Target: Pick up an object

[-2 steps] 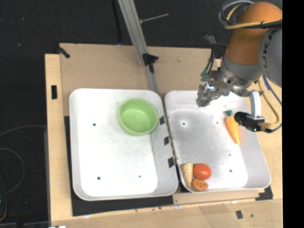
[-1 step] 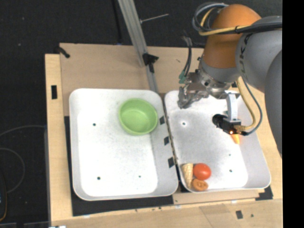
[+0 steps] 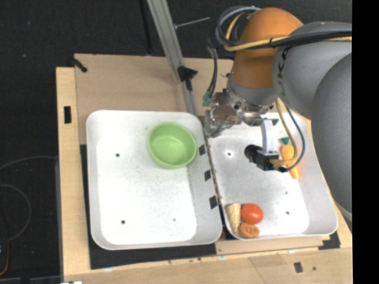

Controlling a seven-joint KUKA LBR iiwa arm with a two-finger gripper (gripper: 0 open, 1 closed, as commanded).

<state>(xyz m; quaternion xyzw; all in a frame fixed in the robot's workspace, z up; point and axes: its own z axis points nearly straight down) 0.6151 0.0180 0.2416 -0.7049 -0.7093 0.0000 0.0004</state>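
Claw (image 3: 220, 122) is hanging low over the near-left corner of the right bin (image 3: 314, 218), by the wall between the bins, and whether it is wide or narrow I cannot tell; nothing is showing in its grip. Going down in size, the left bin (image 3: 106, 218) is holding a green bowl (image 3: 172, 145), while a tomato (image 3: 251, 213), cone (image 3: 234, 213) and orange bit (image 3: 249, 231) are lying apart. By my judgement, the pick is not yet done.

Single fixed camera above the bench (image 3: 136, 81), looking down at a slant on both bins; arm (image 3: 308, 70) enters from right.
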